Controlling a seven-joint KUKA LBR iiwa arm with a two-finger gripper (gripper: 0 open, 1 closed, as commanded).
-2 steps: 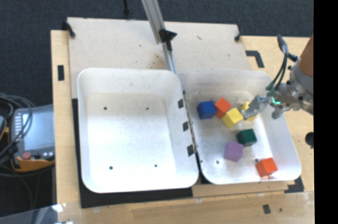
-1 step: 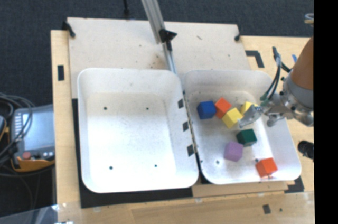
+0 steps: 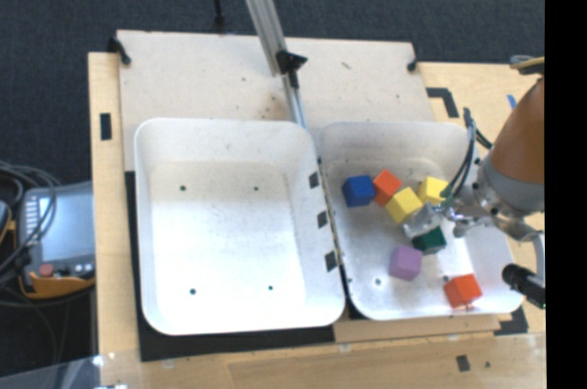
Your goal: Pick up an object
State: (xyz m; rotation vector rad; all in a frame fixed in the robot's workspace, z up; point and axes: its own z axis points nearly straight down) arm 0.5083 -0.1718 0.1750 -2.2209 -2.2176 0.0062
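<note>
Two shallow white bins sit side by side on the bench, and the purple cube [image 3: 405, 263], lying near the middle of the right bin [image 3: 367, 149], serves here as the reference for everything else. The left bin [image 3: 229, 222] lies well to the left of the purple cube, and its floor shows small dark dots and faint scuffing. In the right bin, a dark green block [image 3: 429, 240] lies just above and to the right of the purple cube, close to it. Above the purple cube sits a yellow cube [image 3: 402, 205], and a second yellow cube [image 3: 433, 190] rests farther up and to the right. An orange cube [image 3: 387, 183] lies up from the purple cube, touching or nearly touching the first yellow cube, with a blue cube [image 3: 359, 190] just to its left, up and left of the purple cube. A further orange cube [image 3: 462, 290] sits down and to the right of the purple cube, near the bin's lower wall. The gripper [image 3: 438, 220] hangs just above and right of the purple cube, over the green block and beside the yellow cubes; whether its fingers are apart or closed, and whether they touch the green block, cannot be told.
</note>
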